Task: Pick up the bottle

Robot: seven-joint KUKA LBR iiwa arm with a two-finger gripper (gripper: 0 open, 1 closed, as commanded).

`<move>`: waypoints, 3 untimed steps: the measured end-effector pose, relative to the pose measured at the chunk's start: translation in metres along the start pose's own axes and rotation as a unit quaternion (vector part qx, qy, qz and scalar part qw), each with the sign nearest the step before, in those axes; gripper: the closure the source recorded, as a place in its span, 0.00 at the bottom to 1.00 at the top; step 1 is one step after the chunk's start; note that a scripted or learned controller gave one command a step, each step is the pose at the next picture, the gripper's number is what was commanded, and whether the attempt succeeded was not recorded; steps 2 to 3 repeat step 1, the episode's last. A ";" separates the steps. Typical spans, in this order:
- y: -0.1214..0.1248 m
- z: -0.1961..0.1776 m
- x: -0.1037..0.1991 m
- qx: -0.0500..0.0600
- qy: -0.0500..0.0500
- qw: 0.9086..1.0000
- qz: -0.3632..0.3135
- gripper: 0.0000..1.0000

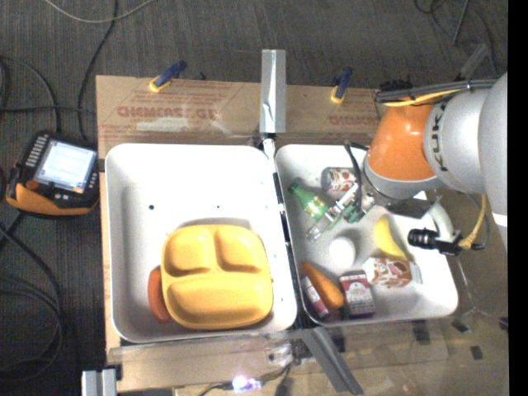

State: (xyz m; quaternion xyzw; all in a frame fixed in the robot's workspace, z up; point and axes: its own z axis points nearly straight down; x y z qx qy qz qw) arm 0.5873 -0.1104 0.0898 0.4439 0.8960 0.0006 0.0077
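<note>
This is looking like a robotics lab: a grey-and-orange industrial arm (429,143) is reaching over two white bins (124,180) sitting on a cardboard-covered bench (173,110) that spring clamps (167,75) are pinning down. A teach pendant (56,174) with a lit screen is lying on the dark carpet (49,304) beside it, and loose cables (82,7) are trailing across the floor.
</note>
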 end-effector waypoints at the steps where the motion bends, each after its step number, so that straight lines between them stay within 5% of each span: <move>1: 0.020 -0.106 0.027 0.006 0.006 0.994 0.105 0.00; 3: 0.020 -0.106 0.027 0.006 0.006 0.994 0.105 0.00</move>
